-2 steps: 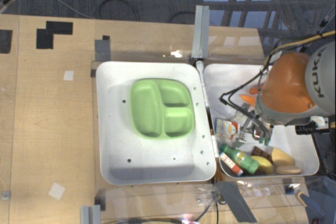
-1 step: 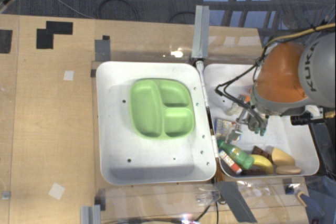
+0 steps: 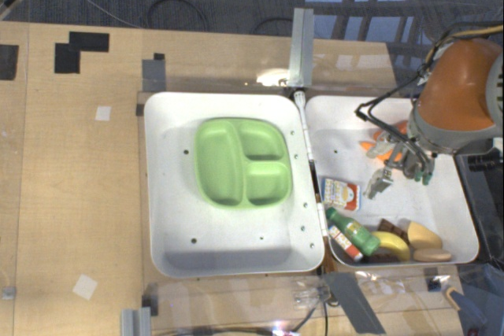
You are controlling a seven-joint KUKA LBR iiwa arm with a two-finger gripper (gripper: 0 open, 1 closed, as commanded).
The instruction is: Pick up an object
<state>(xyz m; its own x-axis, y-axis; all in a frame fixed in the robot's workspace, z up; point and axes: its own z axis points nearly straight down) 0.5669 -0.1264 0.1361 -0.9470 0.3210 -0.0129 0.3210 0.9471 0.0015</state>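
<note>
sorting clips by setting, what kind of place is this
Probably a robotics lab bench for pick-and-place trials: two white bins side by side, a green divided tray in one, toy food like a banana in the other, and the arm's end effector over it.

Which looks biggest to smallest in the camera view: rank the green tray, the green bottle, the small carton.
1. green tray, by far the largest.
2. green bottle.
3. small carton, though it looks close to the bottle in size.

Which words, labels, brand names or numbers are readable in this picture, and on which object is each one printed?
No text is readable.
Small packet in the right bin: red and blue print, too blurred to read.
Green bottle: red label, too small to read.
Green tray in the left bin: no print visible.
</note>
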